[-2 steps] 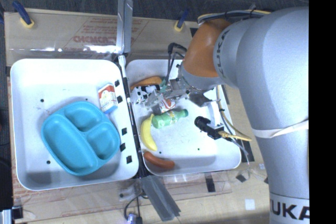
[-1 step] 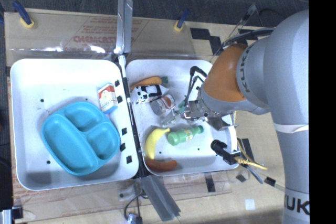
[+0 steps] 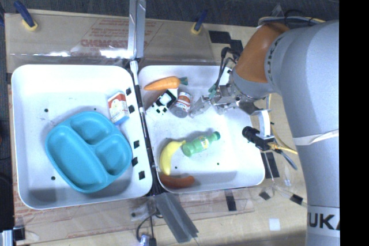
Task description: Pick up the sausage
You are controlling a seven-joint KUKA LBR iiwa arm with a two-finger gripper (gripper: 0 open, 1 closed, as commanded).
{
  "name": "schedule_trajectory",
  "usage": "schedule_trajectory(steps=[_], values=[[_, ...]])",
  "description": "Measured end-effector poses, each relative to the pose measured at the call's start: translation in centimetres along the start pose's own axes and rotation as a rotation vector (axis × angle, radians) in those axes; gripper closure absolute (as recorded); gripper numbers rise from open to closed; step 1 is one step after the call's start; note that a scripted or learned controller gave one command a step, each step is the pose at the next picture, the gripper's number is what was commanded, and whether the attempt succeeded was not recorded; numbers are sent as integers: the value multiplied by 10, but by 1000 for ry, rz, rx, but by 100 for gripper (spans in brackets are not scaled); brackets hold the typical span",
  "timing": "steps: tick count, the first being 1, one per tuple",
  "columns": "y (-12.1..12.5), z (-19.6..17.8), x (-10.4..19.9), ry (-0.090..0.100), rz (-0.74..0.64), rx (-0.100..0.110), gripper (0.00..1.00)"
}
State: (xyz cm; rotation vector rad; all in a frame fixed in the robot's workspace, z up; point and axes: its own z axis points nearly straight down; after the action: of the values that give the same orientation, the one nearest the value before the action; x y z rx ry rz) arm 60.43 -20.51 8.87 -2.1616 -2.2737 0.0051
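The sausage (image 3: 176,181) is a short reddish-brown piece lying against the front wall of the right bin (image 3: 251,167), just below the banana (image 3: 168,155). My gripper (image 3: 202,105) hangs low in the back half of that bin, right beside a small can (image 3: 183,103) and well behind the sausage. Nothing is visibly held in it. The grey arm with its orange band (image 3: 256,57) comes in from the right over the bin's far corner.
In the right bin lie a carrot (image 3: 163,84), a green bottle (image 3: 200,143) next to the banana and a black-and-white block (image 3: 163,103). The left bin (image 3: 34,83) holds a blue divided plate (image 3: 88,150) and a small carton (image 3: 118,106).
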Motion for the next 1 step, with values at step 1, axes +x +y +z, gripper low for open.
schedule_trajectory(steps=[1], values=[[0, 0, 0, 0, 0, 0, 0]])
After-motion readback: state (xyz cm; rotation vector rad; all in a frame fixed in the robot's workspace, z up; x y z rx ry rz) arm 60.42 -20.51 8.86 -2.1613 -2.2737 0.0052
